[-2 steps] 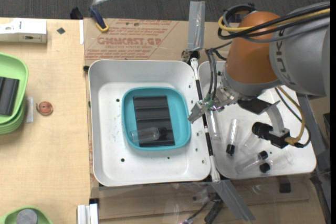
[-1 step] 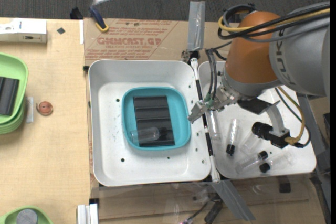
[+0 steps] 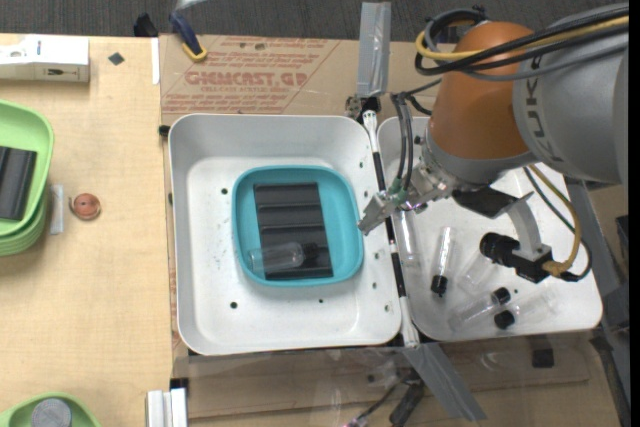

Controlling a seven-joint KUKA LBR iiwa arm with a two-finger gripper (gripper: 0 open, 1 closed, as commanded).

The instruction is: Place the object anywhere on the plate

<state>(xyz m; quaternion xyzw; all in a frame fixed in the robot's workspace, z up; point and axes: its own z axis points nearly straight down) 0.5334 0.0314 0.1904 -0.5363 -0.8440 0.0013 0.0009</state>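
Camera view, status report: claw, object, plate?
Claw at the seam between bins, grip unreadable. Clear vial lies on the teal plate, left bin. More vials in right bin.

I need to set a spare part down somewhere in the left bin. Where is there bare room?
Bare floor rings the teal plate inside the left bin: widest along the top and the left wall. The right edge is crowded by the end effector.

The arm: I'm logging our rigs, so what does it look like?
A thick grey KUKA arm with a rounded orange band above the wrist. Yellow and black cables loop over the band, and dark lettering marks the grey casing.
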